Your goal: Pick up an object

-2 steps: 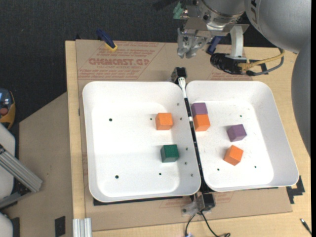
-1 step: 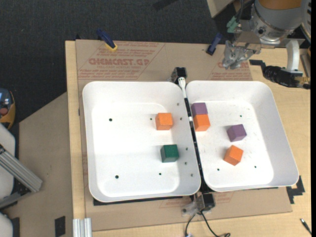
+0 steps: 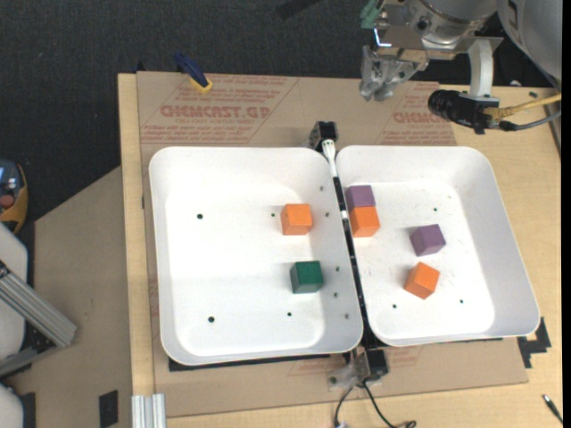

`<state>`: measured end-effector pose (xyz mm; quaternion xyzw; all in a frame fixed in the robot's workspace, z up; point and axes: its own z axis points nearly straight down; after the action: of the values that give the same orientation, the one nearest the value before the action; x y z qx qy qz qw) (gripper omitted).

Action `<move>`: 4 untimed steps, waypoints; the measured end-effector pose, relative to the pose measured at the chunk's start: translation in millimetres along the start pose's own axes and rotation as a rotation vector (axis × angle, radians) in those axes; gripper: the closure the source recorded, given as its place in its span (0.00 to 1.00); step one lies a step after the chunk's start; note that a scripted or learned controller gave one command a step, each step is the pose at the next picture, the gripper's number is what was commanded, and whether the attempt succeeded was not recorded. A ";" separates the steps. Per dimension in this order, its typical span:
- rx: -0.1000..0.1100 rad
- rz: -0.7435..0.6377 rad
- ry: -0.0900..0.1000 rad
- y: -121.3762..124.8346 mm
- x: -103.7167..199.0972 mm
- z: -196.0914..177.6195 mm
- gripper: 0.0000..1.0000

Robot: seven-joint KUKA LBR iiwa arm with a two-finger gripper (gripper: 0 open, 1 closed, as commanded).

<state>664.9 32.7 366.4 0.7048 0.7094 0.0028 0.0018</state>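
My gripper (image 3: 384, 86) hangs high above the bench, over the cardboard behind the right bin (image 3: 500, 239); nothing shows between its fingers. In the left bin (image 3: 178, 266) lie an orange cube (image 3: 297, 218) and a dark green cube (image 3: 306, 276). The right bin holds a purple cube (image 3: 359, 196) touching an orange cube (image 3: 365, 221) against its left wall. Further right sit another purple cube (image 3: 427, 238) and an orange cube (image 3: 422, 280).
Both bins rest on a cardboard sheet (image 3: 223, 105). A black clamp (image 3: 324, 135) joins the bins at the back, another (image 3: 368, 364) at the front. A blue and yellow clip (image 3: 194, 73) lies at the cardboard's back left. Cables (image 3: 517, 110) run at the right.
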 end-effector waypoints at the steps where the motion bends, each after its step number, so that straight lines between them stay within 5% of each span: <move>1: 0.013 0.007 -0.001 -43.4 -0.4 39.0 1.00; 2: -0.001 0.002 0.000 3.5 43.9 1.1 1.00; 3: 0.014 0.009 -0.002 -51.9 28.5 45.7 1.00; 4: -0.001 0.002 0.001 3.5 83.0 10.9 1.00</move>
<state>667.9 115.7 355.6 0.7054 0.7088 0.0033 0.0018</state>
